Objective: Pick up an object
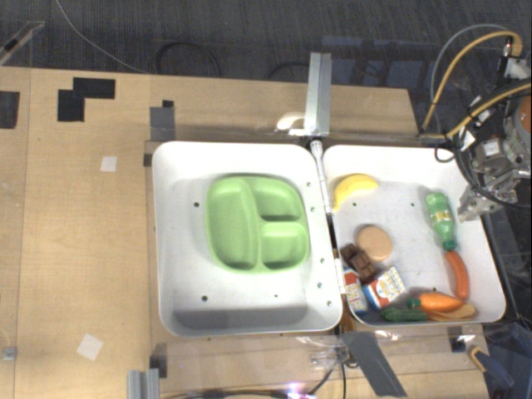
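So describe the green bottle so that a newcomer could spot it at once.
Look in the right bin, near its right wall. The green bottle lies there, just above the orange sausage. It is the only bottle, green with a pale label.

A pale wooden bench (75, 248) stands on dark grey carpet (208, 15).

Arm (503, 152) at the frame's 3 o'clock edge: grey metal body with silver, blocky wrist hardware. Orange patch (525, 116) shows on it at the far edge. Yellow-tan hoses (465, 52) loop up toward 1 o'clock, black cables (449, 135) bundled alongside. Small white connector block (515, 66) at the top. Gripper (478, 202) pale grey metal, angular.
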`<state>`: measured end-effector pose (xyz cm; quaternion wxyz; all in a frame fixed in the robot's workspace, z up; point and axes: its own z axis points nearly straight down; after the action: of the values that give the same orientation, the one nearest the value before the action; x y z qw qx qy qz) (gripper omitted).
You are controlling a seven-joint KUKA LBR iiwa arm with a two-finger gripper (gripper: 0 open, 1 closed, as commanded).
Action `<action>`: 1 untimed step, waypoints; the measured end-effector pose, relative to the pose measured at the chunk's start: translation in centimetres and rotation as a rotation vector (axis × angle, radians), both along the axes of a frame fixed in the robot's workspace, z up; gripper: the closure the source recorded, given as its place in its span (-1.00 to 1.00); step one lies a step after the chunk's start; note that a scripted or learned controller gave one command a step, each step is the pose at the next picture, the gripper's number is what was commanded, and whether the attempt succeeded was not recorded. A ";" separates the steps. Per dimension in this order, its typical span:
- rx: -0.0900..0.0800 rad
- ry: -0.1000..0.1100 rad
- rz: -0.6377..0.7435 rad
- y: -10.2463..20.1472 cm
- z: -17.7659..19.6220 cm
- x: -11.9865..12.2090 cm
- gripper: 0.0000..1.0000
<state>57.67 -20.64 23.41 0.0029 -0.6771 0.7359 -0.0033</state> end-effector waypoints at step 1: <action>0.001 0.004 0.464 0.3 -6.3 2.8 1.00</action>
<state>60.44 -20.35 17.11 0.0026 -0.8281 0.5606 -0.0006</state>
